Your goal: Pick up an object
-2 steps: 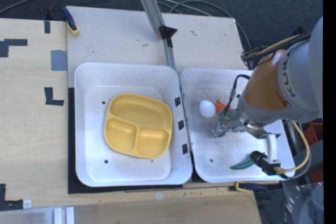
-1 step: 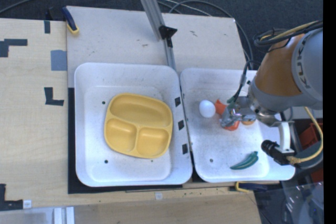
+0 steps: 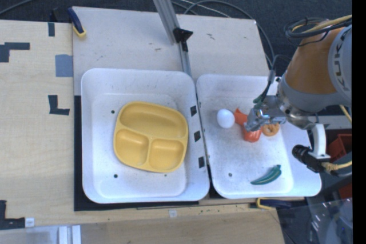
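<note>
Objects for picking lie in the right bin (image 3: 229,180), which we take as our landmark. We see a white egg-shaped item (image 3: 226,118) near the bin's middle, toward its left wall. Just to the right of the egg sits an orange-red toy (image 3: 250,133), carrot-like in colour, and touching that toy's right side is a small round orange piece (image 3: 271,129). A green pepper-shaped item (image 3: 267,175) lies apart from these, near the bin's front right corner.

We find the gripper (image 3: 258,118) low over the bin's centre, directly above the orange-red toy and seemingly touching it. We cannot tell how the tool is set, or whether it grips anything, because its body hides the tips. The grey arm with its orange band (image 3: 311,68) reaches in across the bin's right rim.

Beside the right bin, touching its left wall, stands the left bin (image 3: 91,140), and in it we see a yellow divided plate (image 3: 151,136) resting flat with three compartments.
</note>
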Controlling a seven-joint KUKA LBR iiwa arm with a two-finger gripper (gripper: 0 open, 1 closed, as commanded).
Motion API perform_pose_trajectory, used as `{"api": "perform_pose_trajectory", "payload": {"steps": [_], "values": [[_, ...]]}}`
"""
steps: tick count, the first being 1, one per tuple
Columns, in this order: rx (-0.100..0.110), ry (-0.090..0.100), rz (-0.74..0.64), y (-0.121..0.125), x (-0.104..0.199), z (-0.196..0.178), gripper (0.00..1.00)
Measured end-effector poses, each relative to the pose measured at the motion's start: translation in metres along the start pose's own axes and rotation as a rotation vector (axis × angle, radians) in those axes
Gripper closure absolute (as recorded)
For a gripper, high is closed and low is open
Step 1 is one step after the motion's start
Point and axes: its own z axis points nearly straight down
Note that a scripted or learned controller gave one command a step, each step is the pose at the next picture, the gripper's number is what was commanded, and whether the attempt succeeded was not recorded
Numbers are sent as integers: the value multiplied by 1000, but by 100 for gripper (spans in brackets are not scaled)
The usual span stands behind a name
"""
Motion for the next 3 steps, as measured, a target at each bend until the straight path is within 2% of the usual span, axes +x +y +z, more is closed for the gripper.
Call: {"api": "perform_pose_trajectory", "payload": {"steps": [1, 3], "values": [[1, 0, 0, 1, 0, -30, 100], [5, 1, -5, 36, 91, -24, 100]]}}
